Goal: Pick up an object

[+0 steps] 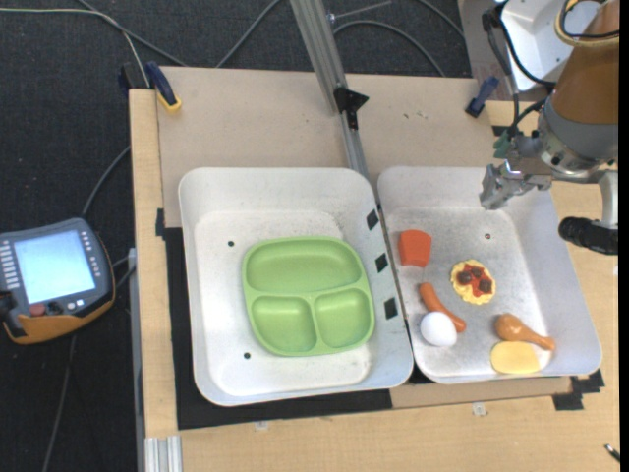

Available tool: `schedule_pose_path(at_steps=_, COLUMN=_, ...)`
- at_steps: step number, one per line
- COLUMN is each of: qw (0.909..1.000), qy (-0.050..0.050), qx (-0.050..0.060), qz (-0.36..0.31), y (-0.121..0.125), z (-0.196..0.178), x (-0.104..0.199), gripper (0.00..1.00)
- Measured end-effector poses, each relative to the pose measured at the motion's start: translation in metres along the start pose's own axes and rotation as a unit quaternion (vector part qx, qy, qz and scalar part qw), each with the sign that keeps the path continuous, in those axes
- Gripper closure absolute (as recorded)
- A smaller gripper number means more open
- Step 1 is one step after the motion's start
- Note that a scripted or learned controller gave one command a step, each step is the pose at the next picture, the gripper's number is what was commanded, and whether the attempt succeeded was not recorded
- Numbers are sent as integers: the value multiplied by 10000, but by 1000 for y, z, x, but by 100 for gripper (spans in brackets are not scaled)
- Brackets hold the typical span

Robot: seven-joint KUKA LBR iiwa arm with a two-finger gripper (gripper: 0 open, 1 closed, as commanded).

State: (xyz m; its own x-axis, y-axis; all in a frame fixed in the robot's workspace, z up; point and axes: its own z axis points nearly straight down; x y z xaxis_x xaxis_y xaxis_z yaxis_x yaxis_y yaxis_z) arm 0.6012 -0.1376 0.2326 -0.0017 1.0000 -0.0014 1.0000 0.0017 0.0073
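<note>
The left bin (211, 362), in the frame's lower centre, holds a green divided plate (308, 295). The right bin (580, 323) carries the small toy foods. The grey arm (580, 87) comes in at the upper right, and its gripper (496, 187) hangs over the right bin's upper edge; whether its jaws are wide or narrow cannot be told, and nothing shows between them. Below and left of it, apart, stands an orange cup (415, 248). Further down lie a small pizza (474, 281), a chicken drumstick (523, 331), a yellow piece (516, 360), a white egg (438, 328) and a sausage (439, 303) touching the egg. Bare bin floor separates gripper and foods.
</note>
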Motion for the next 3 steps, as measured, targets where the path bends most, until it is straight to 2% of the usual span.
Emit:
schedule_pose_path(at_steps=1, qw=10000, qy=3, qx=12, qz=1, y=1, z=-24, x=0, gripper=100)
schedule_pose_path(at_steps=2, qw=10000, qy=23, qx=48, qz=-22, y=-12, z=-20, x=58, gripper=100)
schedule_pose_path(at_steps=3, qw=10000, qy=19, qx=47, qz=-25, y=-9, z=-12, x=121, gripper=100)
